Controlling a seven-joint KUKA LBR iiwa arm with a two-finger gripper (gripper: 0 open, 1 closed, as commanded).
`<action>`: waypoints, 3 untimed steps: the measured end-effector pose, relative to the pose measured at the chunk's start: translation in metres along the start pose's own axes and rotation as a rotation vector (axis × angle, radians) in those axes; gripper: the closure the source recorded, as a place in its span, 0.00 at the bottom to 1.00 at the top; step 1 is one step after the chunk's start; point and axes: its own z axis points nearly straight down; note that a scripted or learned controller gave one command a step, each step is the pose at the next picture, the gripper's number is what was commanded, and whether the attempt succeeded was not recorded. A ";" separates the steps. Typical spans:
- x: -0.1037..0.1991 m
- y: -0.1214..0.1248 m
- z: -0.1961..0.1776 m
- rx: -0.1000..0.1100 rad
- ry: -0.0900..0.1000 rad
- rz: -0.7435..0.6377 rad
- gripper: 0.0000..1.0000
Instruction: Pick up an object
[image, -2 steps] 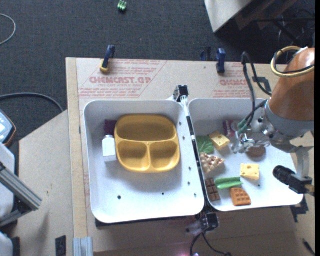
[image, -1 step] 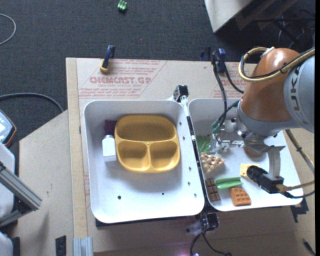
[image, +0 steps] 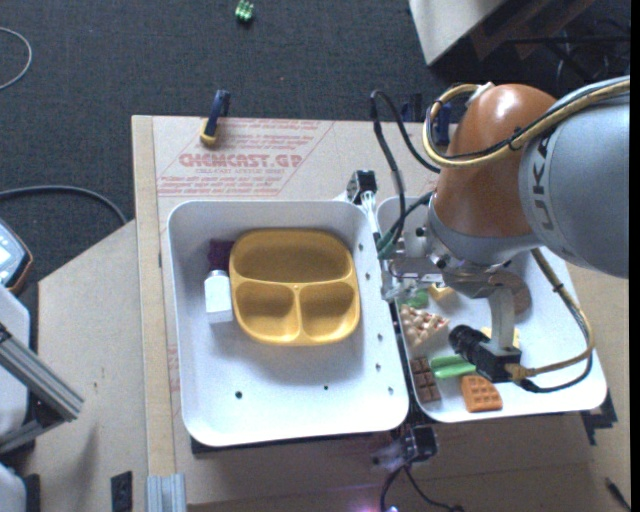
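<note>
A: Right, entry for this moment. Where does the arm (image: 520, 170) sit?

B: Over the right bin (image: 575, 375), wrist pointed down near that bin's left wall. The gripper (image: 408, 285) is mostly hidden under the wrist body; cannot tell whether it is apart or together, and nothing is visibly held.

A: Candidate objects?

B: Right bin holds small toy foods clustered at the near left corner: a speckled tan piece (image: 422, 325), a brown chocolate bar (image: 425, 378), a green piece (image: 453, 368), an orange waffle (image: 482, 394). Likely heaped there because the bin floor is shallow and things slide to the wall.

A: Left bin (image: 200, 400)?

B: A yellow divided plate (image: 295, 285) lies flat mid-bin, with a white bottle (image: 218, 297) touching its left edge and a dark purple item (image: 220, 250) just behind.

A: Judgement?

B: Descent looks aimed at the cluster's top end; crowding against the wall may spoil the grasp.
</note>
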 end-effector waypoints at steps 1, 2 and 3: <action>0.022 0.001 0.019 0.007 -0.001 0.005 1.00; 0.025 0.006 -0.002 -0.001 -0.002 0.005 1.00; 0.023 0.012 0.003 0.000 -0.003 0.007 1.00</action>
